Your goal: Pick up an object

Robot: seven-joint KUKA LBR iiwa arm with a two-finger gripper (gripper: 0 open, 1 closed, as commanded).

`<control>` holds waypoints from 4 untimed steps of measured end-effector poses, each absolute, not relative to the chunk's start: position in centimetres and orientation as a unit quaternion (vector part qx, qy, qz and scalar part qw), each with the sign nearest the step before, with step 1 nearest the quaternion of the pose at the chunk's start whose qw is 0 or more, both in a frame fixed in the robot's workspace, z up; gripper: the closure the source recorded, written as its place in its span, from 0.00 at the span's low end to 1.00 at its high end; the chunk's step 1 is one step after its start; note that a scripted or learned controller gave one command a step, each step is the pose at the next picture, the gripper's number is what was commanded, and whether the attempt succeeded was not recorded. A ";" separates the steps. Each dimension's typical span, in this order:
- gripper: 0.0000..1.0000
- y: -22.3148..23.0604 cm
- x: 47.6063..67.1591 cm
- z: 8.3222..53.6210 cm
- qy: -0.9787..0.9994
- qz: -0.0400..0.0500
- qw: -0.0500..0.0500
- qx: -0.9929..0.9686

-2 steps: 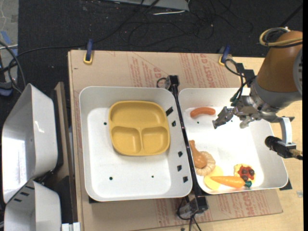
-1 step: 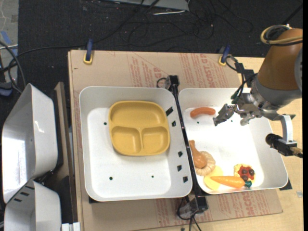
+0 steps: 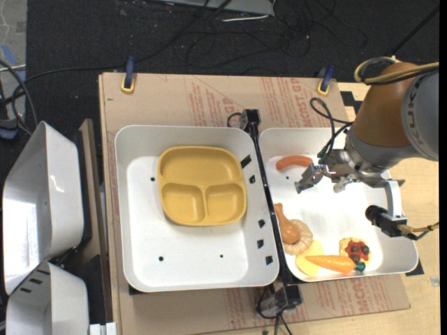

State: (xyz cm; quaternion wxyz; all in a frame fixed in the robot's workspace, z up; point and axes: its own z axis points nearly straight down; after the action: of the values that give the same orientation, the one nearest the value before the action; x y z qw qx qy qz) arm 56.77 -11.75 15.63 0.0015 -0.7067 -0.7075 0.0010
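In the camera view, the grey arm with its orange band reaches in from the right and holds the two-finger pincer (image 3: 323, 177) over the upper part of the right shallow white plastic bin (image 3: 399, 218). Its fingers stand spread apart with nothing between them.

Just beyond the pincer's left finger, toward the bin's upper left corner, lies a small orange-red sausage-shaped toy (image 3: 294, 162), flat on the floor and apart from the finger. It is the nearest candidate for the pick. It looks like light, stiff, smooth plastic, so it may roll or squirt out under a slanted squeeze; I judge the best hold is across its narrow middle, fingers square to its length.

Below the pincer and to its left rests a tan, lumpy drumstick-shaped toy (image 3: 292, 230), bulbous at one end and thin at the other; the thin neck looks easier to clamp. Further below lies an orange carrot-shaped toy (image 3: 330, 262) on a pale yellow flat piece (image 3: 309, 257), and to its right a small yellow toy with red and dark spots (image 3: 355, 249), too small to identify.

Well to the pincer's left, in the left white bin (image 3: 133, 208), sits a yellow three-compartment plastic plate (image 3: 202, 185), wide and shallow, awkward except at its rim.
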 end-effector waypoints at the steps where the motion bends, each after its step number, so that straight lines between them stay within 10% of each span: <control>1: 0.00 -11.2 56.1 10.9 -0.707 0.001 0.002 -0.707; 2: 0.00 -11.1 56.1 9.2 -0.707 0.001 0.001 -0.707; 3: 1.00 -11.1 56.1 10.2 -0.706 0.000 0.000 -0.708; 4: 1.00 -11.8 56.4 14.7 -0.706 -0.001 -0.002 -0.708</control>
State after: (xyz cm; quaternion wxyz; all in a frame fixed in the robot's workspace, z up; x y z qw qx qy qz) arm 56.36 -11.80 14.71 -0.0016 -0.7079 -0.7063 -0.0009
